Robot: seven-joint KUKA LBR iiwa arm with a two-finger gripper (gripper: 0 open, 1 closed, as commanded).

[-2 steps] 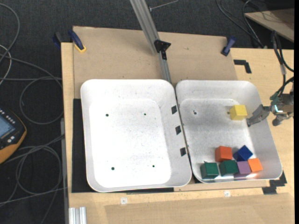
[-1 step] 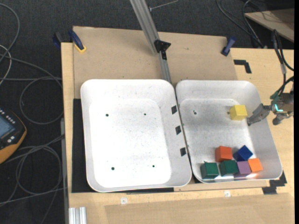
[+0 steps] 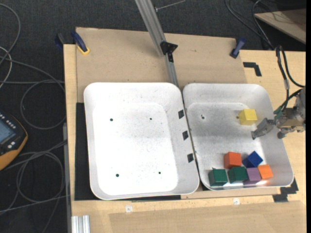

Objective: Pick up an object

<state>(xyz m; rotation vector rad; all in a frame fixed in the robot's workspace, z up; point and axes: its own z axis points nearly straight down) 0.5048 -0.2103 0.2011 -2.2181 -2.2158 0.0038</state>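
The arm (image 3: 297, 120) gets chopped off by the right edge just past the pincer (image 3: 265, 128), and the pincer's tips are too blurry to read.

Pincer (image 3: 267, 129) low at right edge, fingers spread, nothing held

Dark carpet (image 3: 34, 33), loose cables (image 3: 29, 89), pale wooden bench (image 3: 126, 52).

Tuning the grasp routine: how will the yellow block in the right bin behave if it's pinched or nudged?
The yellow block looks like a small rigid cube, so probably stiff and light. Flat faces suggest it slides rather than rolls. It sits alone on the right bin floor, apart from the other blocks, so a nudge from the gripper likely shifts it.
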